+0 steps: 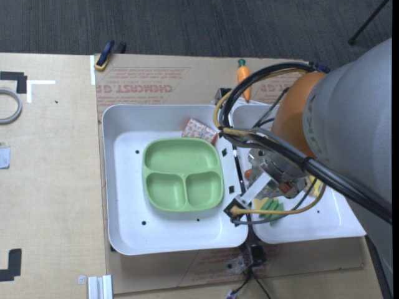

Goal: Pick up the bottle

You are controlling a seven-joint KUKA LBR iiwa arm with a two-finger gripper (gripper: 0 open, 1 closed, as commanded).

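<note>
My arm's grey body and orange band (293,117) cover most of the right bin (324,226). The gripper (267,187) reaches down into that bin's left part, close to the wall between the two bins, wrapped in black and yellow cables. A green object (272,205) lies in the right bin just under and beside the gripper, partly hidden; I cannot make out whether it is the bottle. Nothing can be seen held.
The left bin (121,185) holds a green three-compartment plate (183,174) and a small patterned packet (199,129) at its back edge. An orange carrot-shaped toy (242,75) lies on the cardboard behind the bins. A blue-and-yellow clip (104,55) sits at the far left of the cardboard.
</note>
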